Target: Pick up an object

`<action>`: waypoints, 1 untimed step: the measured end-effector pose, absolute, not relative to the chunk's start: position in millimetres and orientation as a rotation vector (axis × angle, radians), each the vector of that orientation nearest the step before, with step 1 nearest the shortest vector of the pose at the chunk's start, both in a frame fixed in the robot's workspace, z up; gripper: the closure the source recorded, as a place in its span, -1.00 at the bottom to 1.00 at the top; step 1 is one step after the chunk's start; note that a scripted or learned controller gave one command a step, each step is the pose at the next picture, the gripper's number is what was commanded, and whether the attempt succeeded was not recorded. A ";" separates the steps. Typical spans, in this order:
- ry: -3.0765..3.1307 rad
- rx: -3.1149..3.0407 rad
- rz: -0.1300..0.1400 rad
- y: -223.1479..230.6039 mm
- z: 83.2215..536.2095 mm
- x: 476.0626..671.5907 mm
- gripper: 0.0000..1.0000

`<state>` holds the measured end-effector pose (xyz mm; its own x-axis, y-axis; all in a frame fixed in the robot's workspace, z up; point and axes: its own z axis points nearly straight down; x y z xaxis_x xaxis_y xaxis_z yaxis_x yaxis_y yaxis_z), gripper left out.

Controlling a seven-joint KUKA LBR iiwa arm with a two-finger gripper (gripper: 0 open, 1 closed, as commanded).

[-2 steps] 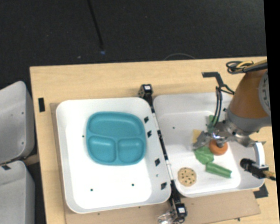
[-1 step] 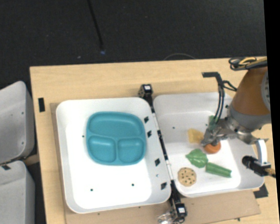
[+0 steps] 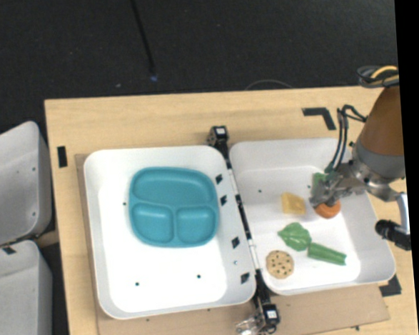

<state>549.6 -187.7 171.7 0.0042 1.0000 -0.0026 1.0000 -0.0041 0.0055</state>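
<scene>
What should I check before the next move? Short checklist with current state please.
1. End effector down in the right bin: ok.
2. End effector over the orange object: ok, the object sits right under it.
3. Orange object actually gripped: cannot tell.
4. Yellow piece apart from the end effector: ok, a small gap to its left.
5. Green object and cookie out of the way: ok, both lie lower in the bin.
6. Teal divided plate in the left bin, away from the arm: ok.

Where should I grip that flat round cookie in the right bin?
Take the speckled round cookie across its edges, coming straight from above. It lies flat near the bin's front-left corner, apart from the green toy, so either side looks free.
</scene>
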 end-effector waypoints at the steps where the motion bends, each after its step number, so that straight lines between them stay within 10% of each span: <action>1: 2.220 2.215 0.004 -189.3 225.4 550.8 1.00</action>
<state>550.8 -189.3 225.4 -0.0022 1.0000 -0.0026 1.0000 0.0022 0.0059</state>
